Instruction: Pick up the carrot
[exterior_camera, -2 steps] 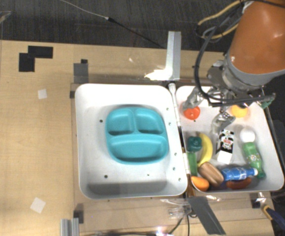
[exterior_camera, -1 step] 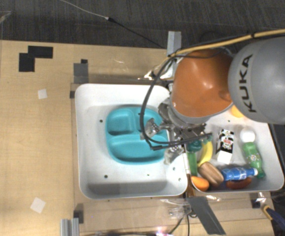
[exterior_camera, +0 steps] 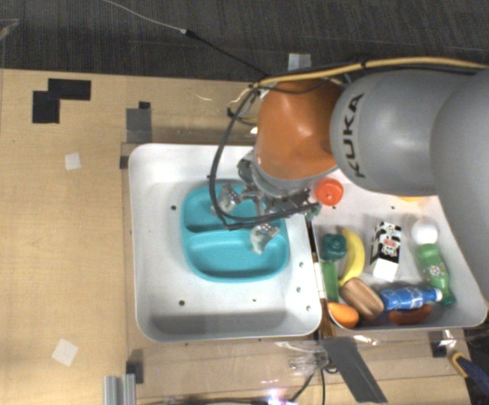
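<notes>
The carrot [exterior_camera: 343,314] is a small orange piece lying in the front left corner of the right bin [exterior_camera: 468,306], beside a brown bread roll [exterior_camera: 363,297]. My gripper [exterior_camera: 246,218] hangs over the left bin [exterior_camera: 155,251], above a blue two-part tray [exterior_camera: 227,256]. It is well to the left of the carrot and farther back. Its two metal fingertips [exterior_camera: 263,238] stand apart, with only blue tray showing between them, so it is open and holds nothing. The orange wrist band hides the tray's back right part.
The right bin also holds a dark green bottle [exterior_camera: 334,247], a banana [exterior_camera: 354,256], a black-and-white carton [exterior_camera: 387,245], a green bottle [exterior_camera: 431,264], a blue bottle [exterior_camera: 410,297] and a red-orange round thing [exterior_camera: 330,193]. A ridge [exterior_camera: 315,264] divides the bins.
</notes>
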`<state>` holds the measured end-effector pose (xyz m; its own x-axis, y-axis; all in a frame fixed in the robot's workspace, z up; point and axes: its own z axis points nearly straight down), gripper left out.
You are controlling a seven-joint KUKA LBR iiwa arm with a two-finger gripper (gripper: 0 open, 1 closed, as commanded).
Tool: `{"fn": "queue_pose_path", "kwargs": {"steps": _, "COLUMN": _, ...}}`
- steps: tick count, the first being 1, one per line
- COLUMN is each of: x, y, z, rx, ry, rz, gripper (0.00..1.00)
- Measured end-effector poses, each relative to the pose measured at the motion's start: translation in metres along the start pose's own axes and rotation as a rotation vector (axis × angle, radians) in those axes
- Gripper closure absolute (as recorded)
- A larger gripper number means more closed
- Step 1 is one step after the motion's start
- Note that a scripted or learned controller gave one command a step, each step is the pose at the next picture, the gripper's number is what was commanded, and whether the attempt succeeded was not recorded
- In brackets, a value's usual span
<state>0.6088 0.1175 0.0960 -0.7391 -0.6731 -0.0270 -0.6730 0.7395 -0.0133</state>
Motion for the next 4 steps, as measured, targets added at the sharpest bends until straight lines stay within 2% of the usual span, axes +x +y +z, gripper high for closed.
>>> {"fn": "queue_pose_path", "kwargs": {"steps": 1, "x": -0.032, "y": -0.050, "z": -0.093, "rx": -0.007, "ry": 0.010, "rz": -0.238, "gripper": 0.00}}
{"fn": "queue_pose_path", "kwargs": {"steps": 2, "x": 0.001, "y": -0.096, "z": -0.236, "rx": -0.002, "ry": 0.008, "rz": -0.278, "gripper": 0.00}}
{"fn": "queue_pose_path", "kwargs": {"steps": 3, "x": 0.038, "y": 0.018, "z": -0.228, "rx": -0.015, "ry": 0.013, "rz": -0.541, "gripper": 0.00}}
{"fn": "queue_pose_path", "kwargs": {"steps": 4, "x": 0.121, "y": 0.002, "z": -0.347, "rx": -0.004, "ry": 0.010, "rz": -0.710, "gripper": 0.00}}
